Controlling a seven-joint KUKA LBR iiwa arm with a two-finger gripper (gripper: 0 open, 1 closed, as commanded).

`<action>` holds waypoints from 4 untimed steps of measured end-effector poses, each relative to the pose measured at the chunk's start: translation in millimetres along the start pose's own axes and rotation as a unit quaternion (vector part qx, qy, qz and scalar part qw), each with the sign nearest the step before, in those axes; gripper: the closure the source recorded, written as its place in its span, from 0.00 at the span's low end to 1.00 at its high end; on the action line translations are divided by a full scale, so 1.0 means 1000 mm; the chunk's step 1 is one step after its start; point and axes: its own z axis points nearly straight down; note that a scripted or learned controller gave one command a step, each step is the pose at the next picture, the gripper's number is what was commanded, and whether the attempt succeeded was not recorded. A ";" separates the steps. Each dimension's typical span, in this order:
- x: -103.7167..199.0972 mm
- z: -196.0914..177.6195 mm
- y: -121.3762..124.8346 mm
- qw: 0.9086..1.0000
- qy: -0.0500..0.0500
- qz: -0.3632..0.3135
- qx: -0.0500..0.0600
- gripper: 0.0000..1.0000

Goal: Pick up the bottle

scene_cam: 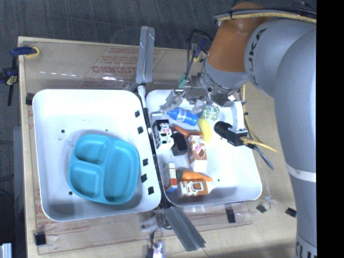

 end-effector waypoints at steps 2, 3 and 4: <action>-0.069 0.145 0.047 1.000 0.008 -0.026 0.013 0.00; -0.070 0.132 0.052 1.000 0.002 -0.030 0.000 1.00; -0.108 -0.100 0.039 0.996 -0.001 -0.086 -0.003 1.00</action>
